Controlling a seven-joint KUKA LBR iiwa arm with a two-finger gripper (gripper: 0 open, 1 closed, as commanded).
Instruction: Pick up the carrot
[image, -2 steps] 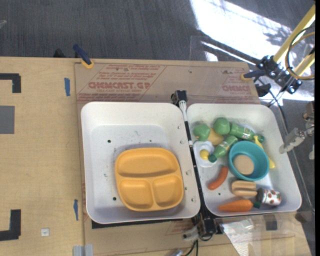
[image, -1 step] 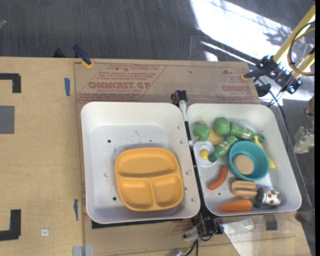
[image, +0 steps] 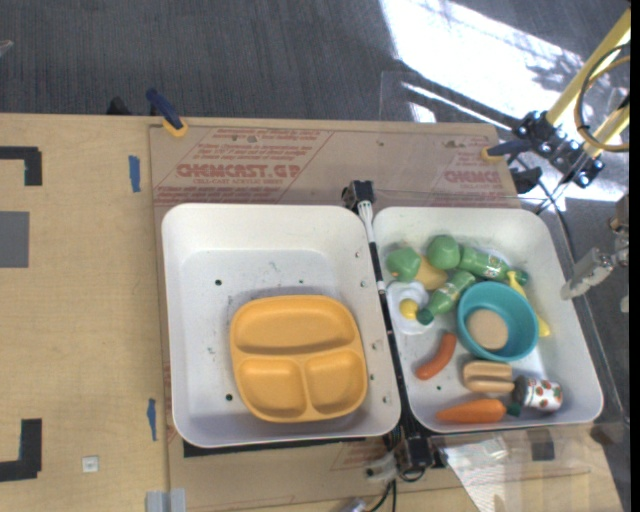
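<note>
From the overhead camera, the carrot (image: 472, 411) lies flat along the near wall of the right bin (image: 583, 352), green top pointing toward a spotted toy (image: 543, 396) that sits touching or nearly touching that end. A hot dog bun (image: 488, 376) lies just behind the carrot, a red sausage (image: 436, 356) is up and to its left, and a teal bowl (image: 497, 318) stands beyond the bun. I'd worry that a pincer coming down here clips the bin wall on the near side or nudges the bun, rolling the carrot away or catching the bun instead. The best room looks to be over the carrot's orange middle and its tip, where bare white floor shows. Metal parts at the right edge (image: 590, 272) may be the pincer, well right of the carrot; I cannot tell how its grip stands.
</note>
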